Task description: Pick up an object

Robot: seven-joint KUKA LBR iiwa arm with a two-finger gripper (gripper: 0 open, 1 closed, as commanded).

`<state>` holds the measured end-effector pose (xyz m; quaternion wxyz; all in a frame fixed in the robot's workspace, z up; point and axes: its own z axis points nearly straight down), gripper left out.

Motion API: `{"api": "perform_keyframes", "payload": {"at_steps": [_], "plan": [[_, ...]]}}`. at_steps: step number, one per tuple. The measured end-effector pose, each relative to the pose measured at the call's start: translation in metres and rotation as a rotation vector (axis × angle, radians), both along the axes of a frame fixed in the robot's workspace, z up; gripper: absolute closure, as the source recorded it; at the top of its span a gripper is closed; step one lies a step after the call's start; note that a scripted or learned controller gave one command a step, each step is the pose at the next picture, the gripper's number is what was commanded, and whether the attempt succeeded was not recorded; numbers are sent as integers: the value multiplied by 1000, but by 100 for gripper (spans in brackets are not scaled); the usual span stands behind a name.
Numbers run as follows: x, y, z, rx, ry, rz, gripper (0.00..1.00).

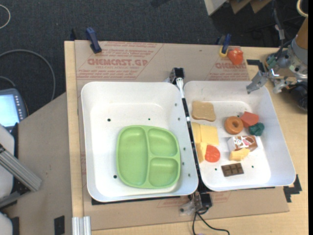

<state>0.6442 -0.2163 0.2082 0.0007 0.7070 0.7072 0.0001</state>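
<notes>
- My claw (261, 80) hangs at the right bin's (279, 146) one o'clock rim.
- The divided plate (147, 156) lies in the left bin (98, 131).
- At the doughnut's (234, 125) ten o'clock lies the toast (203, 111); at its six, the chocolate bar (232, 169).

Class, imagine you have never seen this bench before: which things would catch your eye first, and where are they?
Most likely the green divided plate, alone in the left bin. Next, the cluster of toy food in the right bin: a bread slice, a doughnut and a chocolate bar. The gripper hangs over that bin's far right corner.
</notes>
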Motion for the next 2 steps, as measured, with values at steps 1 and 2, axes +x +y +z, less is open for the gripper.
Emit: {"api": "perform_keyframes", "payload": {"at_steps": [1, 2], "plan": [[-56, 33, -107, 6, 11, -2, 0], [-51, 31, -90, -1, -3, -1, 100]]}}
